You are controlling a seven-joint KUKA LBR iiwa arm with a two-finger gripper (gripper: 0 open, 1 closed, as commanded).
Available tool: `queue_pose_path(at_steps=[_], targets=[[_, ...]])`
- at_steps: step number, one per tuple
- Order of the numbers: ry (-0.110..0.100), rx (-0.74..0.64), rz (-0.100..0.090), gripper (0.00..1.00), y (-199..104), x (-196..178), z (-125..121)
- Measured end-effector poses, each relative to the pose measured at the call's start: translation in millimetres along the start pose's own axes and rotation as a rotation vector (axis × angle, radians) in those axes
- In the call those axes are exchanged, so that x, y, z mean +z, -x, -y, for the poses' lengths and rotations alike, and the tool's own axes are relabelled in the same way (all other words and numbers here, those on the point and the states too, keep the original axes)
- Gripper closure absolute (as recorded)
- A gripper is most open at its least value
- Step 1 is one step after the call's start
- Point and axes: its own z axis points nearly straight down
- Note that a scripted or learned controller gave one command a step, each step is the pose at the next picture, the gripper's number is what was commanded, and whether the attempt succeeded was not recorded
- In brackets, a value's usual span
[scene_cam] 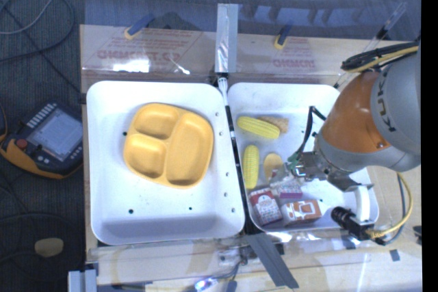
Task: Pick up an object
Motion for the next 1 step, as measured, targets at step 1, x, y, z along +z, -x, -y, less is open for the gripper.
queue_pose_path(at_steps=[1], targets=[[0.001, 0.152, 0.004, 1.00, -43.9, -90.3, -32.2]])
